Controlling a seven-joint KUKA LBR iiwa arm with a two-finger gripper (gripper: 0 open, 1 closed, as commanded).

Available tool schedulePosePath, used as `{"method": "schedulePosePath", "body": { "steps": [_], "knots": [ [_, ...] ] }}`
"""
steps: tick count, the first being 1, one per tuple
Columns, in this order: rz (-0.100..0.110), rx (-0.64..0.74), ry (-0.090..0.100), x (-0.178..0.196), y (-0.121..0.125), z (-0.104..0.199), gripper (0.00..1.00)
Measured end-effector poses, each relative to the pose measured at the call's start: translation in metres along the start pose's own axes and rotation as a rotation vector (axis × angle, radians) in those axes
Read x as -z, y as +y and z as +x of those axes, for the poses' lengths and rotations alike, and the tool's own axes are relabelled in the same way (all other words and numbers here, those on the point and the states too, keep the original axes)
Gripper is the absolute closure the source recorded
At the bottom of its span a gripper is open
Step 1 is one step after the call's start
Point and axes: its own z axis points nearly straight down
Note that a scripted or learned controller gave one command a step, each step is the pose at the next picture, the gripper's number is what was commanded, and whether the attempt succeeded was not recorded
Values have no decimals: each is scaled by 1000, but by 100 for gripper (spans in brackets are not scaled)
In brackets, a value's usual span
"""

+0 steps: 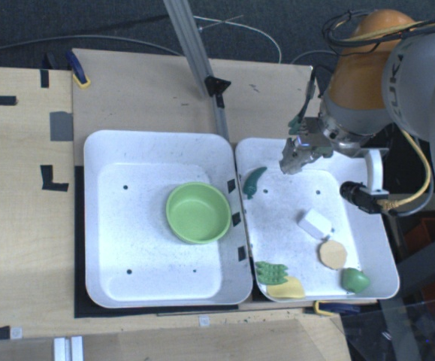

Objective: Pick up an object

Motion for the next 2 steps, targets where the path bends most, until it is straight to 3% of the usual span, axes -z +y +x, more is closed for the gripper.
{"method": "schedulePosePath", "body": {
  "steps": [2],
  "knots": [
    [-1,1,0,-15,14,124,100]
  ]
}}
